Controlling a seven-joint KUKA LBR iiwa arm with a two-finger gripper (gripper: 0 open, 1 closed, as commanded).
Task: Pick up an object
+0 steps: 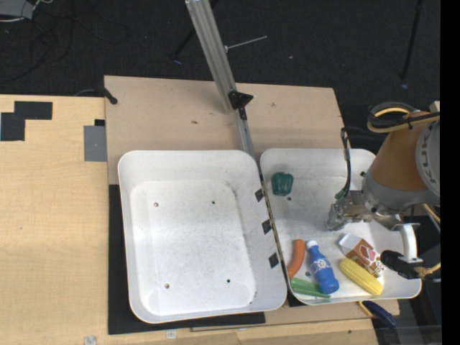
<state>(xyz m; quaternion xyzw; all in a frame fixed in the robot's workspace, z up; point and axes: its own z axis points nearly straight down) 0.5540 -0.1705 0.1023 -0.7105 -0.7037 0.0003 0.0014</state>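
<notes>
The right bin (316, 165) holds a green bell pepper (282, 183) near its back left. Along its front lie an orange carrot (296, 256), a blue bottle with a white cap (320, 267), a green pod (309, 288), a yellow corn cob (361, 276) and a small brown and white carton (363, 253). My gripper (341, 216) hangs low over the middle right of this bin, just behind the carton and right of the pepper. Nothing shows between its fingers.
The left bin (144, 165) lies beside the right one, separated by a rim with black clips (267, 226). A slanted aluminium bar (215, 52) rises behind the bins. The arm's orange band (402, 160) fills the right side above the bin.
</notes>
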